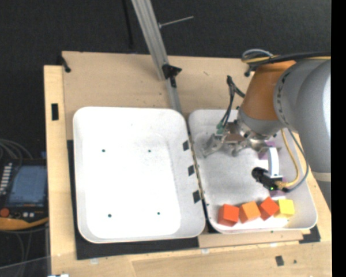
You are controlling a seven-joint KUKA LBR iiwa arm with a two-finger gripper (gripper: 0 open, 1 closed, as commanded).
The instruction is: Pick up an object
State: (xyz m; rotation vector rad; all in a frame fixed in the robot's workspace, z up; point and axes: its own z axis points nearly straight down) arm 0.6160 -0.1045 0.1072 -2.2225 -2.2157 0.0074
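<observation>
Our gripper [222,145] hangs low in the right bin [219,178]; we cannot tell its state. The blocks [255,210] line the near wall, well apart, so we should centre above one first.

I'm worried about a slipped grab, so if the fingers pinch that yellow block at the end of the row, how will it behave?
The yellow block looks like a small rigid cube, so it probably won't roll. Its flat faces should pinch well. It touches the red block and sits near the right bin's rim, so finger room looks tight.
</observation>
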